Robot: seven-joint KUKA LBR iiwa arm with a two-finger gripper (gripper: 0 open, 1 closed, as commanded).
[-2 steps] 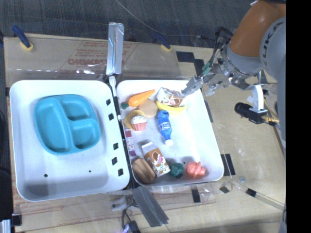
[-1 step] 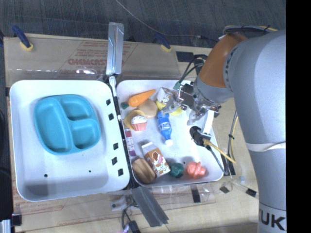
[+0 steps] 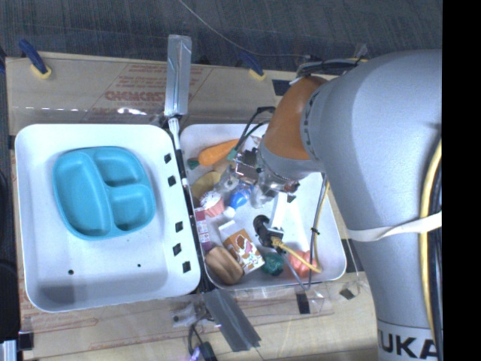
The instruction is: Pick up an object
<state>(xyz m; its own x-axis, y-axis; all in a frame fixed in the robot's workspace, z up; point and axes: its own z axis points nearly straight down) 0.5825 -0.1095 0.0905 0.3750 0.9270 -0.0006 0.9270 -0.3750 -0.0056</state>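
Along the left wall of the right bin [image 3: 297, 213] you have almost no room, because the objects you could pick are heaped against that wall from the bin's far corner to its near one. An orange carrot [image 3: 218, 153] lies by this bin's far-left corner. A small blue piece [image 3: 240, 199] sits toward its middle. A printed packet [image 3: 244, 251] and a brown bread roll [image 3: 222, 265] fill its near-left corner, the roll close against the near wall. A green piece [image 3: 272, 264] and a pink stick [image 3: 303, 261] lie along that same near wall, toward the bin's right side. Your open room inside this bin is the bare white strip between the heap and its right wall. Just left of the right bin, across the shared edge, the left bin [image 3: 113, 269] holds a blue divided plate [image 3: 105, 190] with bare floor around it, widest on the near side. Both bins rest on the desk [image 3: 90, 333]. The arm [image 3: 376, 149] comes in over the right bin's right wall, and its thick grey body covers the far-right corner. The orange band [image 3: 289, 126] sits above the bin's far wall, and the wrist bends down toward the bin's middle. The claw [image 3: 252, 180] hangs low over the heap, just beside the blue piece and a little nearer than the carrot. You cannot tell whether the claw is spread, pressed together or pinching anything.
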